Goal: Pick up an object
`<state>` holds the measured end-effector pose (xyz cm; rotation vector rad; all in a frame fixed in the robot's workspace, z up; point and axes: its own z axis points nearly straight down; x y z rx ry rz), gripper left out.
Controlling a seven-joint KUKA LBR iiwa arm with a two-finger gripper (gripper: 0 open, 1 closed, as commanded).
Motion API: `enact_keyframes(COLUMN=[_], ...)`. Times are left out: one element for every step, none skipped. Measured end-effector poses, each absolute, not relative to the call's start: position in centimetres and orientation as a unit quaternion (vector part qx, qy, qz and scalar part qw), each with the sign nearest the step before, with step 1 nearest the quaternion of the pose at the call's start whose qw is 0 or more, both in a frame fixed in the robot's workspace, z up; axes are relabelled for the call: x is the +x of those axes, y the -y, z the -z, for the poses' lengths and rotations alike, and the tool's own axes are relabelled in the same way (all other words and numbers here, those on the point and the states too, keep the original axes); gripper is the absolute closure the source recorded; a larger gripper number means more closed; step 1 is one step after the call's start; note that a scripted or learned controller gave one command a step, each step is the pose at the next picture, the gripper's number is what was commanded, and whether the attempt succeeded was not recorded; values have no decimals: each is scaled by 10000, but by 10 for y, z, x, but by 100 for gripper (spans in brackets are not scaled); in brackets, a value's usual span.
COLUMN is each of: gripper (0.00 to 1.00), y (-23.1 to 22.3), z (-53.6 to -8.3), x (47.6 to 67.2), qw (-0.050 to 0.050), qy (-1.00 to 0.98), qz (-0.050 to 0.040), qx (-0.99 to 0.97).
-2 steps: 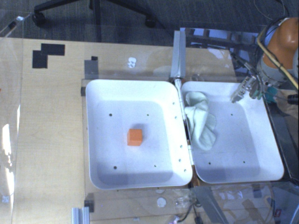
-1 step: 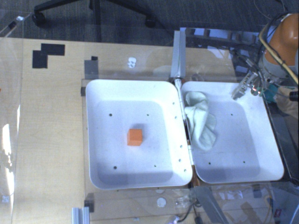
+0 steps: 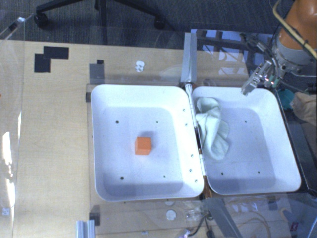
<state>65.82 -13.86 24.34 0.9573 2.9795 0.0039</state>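
- The pincer (image 3: pixel 249 87) hangs over the far rim of the right bin (image 3: pixel 277 182), near the top right corner. It holds nothing.
- I cannot tell how its tips stand.
- A small orange block (image 3: pixel 143 146) sits near the middle of the left bin (image 3: pixel 106 182), well apart from the pincer.
- A crumpled white cloth (image 3: pixel 213 128) lies in the right bin, up against its left wall.
- Both bins rest side by side on the pale wooden surface (image 3: pixel 49 133).
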Motion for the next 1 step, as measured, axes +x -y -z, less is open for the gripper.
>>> enact_keyframes(gripper=[100], y=[187], z=[-126], x=[642], qw=[47], qy=[-9791], qz=[-2], qx=[2035])
